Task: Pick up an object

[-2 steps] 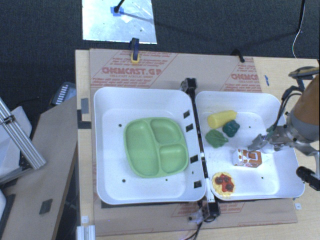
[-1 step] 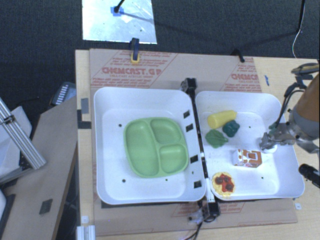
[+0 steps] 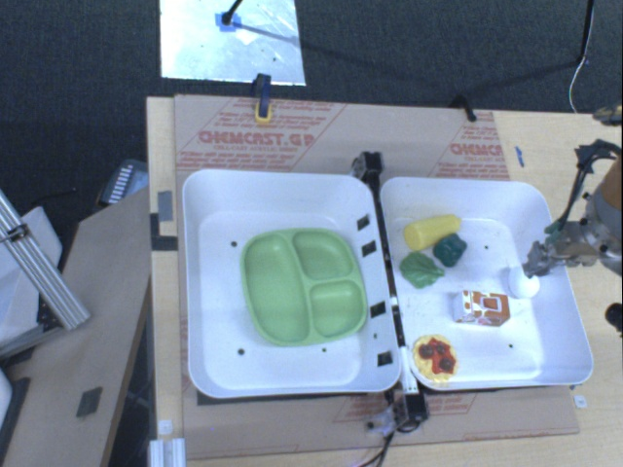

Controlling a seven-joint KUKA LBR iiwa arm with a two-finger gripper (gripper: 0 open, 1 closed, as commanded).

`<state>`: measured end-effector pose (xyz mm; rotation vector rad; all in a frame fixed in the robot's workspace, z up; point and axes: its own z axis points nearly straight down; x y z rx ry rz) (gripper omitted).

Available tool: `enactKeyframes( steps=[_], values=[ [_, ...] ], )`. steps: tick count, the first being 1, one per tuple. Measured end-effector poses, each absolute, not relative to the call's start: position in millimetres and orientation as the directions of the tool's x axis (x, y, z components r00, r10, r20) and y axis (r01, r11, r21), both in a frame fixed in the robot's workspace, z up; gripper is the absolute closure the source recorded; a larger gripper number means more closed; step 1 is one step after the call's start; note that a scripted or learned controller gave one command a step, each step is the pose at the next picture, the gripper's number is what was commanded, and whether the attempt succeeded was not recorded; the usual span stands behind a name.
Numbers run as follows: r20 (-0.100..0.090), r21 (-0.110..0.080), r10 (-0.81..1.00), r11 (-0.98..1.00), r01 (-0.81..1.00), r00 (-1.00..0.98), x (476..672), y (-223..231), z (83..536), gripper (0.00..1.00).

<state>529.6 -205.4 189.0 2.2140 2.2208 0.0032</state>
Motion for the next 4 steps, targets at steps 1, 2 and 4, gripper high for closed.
enactKeyframes(
  steps=[1,2,4],
  values=[
    [-0.003,0.007,1.000,0.005,1.000,-0.005,537.5,-198,240,1.00],
    [-0.002,0.005,1.000,0.005,1.000,-0.005,538.7,-198,272,1.00],
    [0.001,0.002,1.000,0.011,1.000,-0.011,560.3,-80,267,1.00]
  ],
)
